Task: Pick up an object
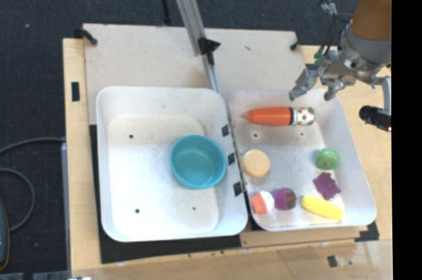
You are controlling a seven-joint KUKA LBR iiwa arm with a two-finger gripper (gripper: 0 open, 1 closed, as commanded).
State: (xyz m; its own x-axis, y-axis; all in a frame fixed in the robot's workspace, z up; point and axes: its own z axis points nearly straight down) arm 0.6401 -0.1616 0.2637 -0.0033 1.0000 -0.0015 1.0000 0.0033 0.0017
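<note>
Hovering open over the right bin's [353, 167] far edge, the claw [316, 89] has the orange carrot toy [270, 116] just below-left.

The scene is evenly and brightly lit from above; the white bins [119, 107] are slightly washed out (soft, short shadows), and detail is mildly blurred.

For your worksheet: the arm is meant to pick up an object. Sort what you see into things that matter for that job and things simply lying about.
Matter for the job:
gripper
orange carrot toy, nearest it
right bin

Lying about:
blue bowl
left bin
tan disc
green ball
yellow banana toy
</note>
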